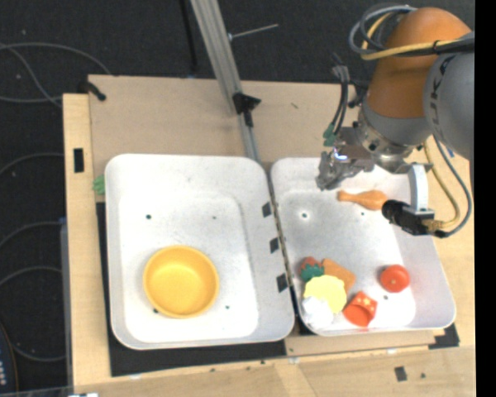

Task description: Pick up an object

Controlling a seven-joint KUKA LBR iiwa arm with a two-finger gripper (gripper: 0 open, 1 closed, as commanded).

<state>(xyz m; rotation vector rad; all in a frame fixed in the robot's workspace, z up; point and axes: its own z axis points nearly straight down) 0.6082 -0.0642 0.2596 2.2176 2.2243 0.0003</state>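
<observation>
You see a bowl (180, 281) in the left bin (124, 180); toys cluster at the right bin's (355, 230) near edge, the gripper (335, 170) above its far end.

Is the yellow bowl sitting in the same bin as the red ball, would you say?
No, the yellow bowl lies in the left bin, while the red ball is in the right bin.

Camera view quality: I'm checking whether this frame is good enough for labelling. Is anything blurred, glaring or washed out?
Camera view: lighting is even and soft; the white bins look bright, close to washed out, with faint shadows along their walls; the yellow bowl and red tomato read clearly; the gripper is small, dark and slightly soft, so its jaws are hard to make out.
</observation>
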